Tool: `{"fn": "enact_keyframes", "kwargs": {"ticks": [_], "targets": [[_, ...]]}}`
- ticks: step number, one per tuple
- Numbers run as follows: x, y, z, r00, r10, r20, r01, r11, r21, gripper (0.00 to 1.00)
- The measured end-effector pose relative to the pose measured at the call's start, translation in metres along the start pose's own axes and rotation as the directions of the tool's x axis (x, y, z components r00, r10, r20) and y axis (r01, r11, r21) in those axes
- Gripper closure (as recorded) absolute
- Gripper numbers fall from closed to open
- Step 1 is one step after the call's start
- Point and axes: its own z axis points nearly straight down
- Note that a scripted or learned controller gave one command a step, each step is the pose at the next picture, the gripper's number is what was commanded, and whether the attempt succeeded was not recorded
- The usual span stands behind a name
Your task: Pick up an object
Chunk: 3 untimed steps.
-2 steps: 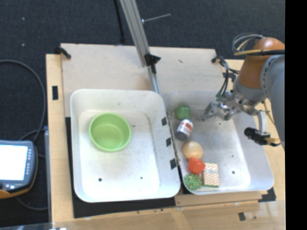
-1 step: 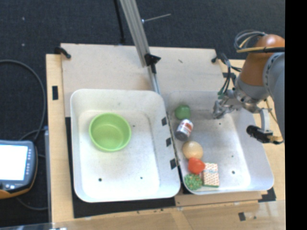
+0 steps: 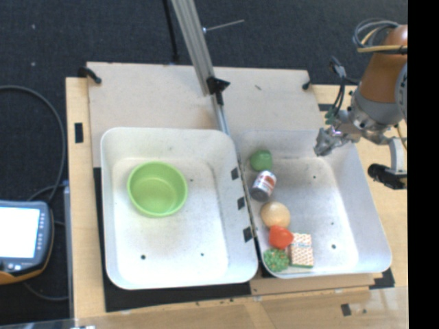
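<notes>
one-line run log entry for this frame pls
phase: pre-grasp | gripper: over right bin upper right edge, holding nothing | candidates: six items along right bin's left wall | green bowl: left bin

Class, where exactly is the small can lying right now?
The can lies in the right bin, against its left wall, just below the green ball and above the pale yellow ball.

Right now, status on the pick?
Pincer over right white bin's far edge, holding nothing. Small objects bunched along bin's left wall: silver can nearest. Path unobstructed.
</notes>
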Motion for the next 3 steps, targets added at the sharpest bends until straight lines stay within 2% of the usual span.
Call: {"fn": "enact_keyframes", "kwargs": {"ticks": [1, 2, 3], "targets": [[-0.006, -0.007, -0.053, 1.000, 0.003, 0.001, -0.003, 1.000, 0.001, 1.00], [-0.007, -0.005, -0.063, 1.000, 0.000, -0.002, 0.000, 1.000, 0.005, 1.00], [0.053, 0.006, -0.062, 1.000, -0.003, -0.003, 0.003, 1.000, 0.007, 1.00]]}}
